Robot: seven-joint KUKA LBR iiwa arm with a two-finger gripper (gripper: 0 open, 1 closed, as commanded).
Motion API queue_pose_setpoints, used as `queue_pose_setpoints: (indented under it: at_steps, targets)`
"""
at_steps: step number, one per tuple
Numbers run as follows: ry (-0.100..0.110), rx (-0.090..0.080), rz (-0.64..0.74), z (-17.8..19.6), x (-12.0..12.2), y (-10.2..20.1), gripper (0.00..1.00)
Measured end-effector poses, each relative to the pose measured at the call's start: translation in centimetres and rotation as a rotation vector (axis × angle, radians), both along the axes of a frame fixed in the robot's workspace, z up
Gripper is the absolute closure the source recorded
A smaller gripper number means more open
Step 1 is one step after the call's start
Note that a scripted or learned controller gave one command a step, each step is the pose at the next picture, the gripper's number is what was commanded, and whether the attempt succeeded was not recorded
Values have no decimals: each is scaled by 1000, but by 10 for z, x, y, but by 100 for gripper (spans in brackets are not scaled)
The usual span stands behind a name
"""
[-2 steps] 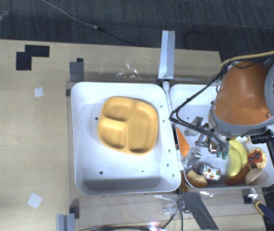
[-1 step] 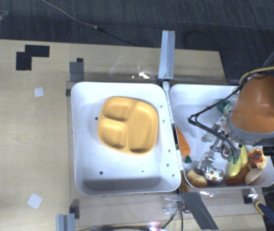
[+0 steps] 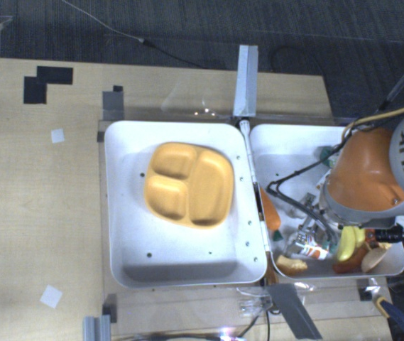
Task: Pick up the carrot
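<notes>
Bench (image 3: 38,212) was pale wood, carrying two shallow white bins side by side. Left bin (image 3: 127,254) sat well away from the jaws on their left, holding a yellow three-compartment tray (image 3: 189,183). Right bin (image 3: 287,144) was the one the jaws were down in. Arm (image 3: 361,172) (grey, orange band) came in from the right and hung over the bin's right half, covering much of it. Gripper (image 3: 308,229) was low in the bin near the front; jaws too cluttered by cables and hardware to read, so how far apart they stood cannot be told, and nothing was visibly between them. Carrot (image 3: 270,215) lay just left of the jaws, against the bin's left wall, orange and slim, only partly visible. Banana (image 3: 346,241) lay just right of the jaws, next to a dark red item (image 3: 354,259). A small bread-like piece (image 3: 291,265) sat in front of the jaws at the front-left corner.
</notes>
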State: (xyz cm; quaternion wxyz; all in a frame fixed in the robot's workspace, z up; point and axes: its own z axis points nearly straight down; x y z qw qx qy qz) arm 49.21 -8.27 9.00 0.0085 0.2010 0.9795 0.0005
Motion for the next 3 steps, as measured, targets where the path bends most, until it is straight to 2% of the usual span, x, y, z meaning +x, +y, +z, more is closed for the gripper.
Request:
queue_pose_setpoints:
  at_steps: [1, 2, 3]
  targets:
    - [1, 1, -36, 0, -1, -50, 0]
    - [-10, -1, -30, 13, 3, -49, 100]
    - [8, 1, 92, 17, 6, -8, 100]
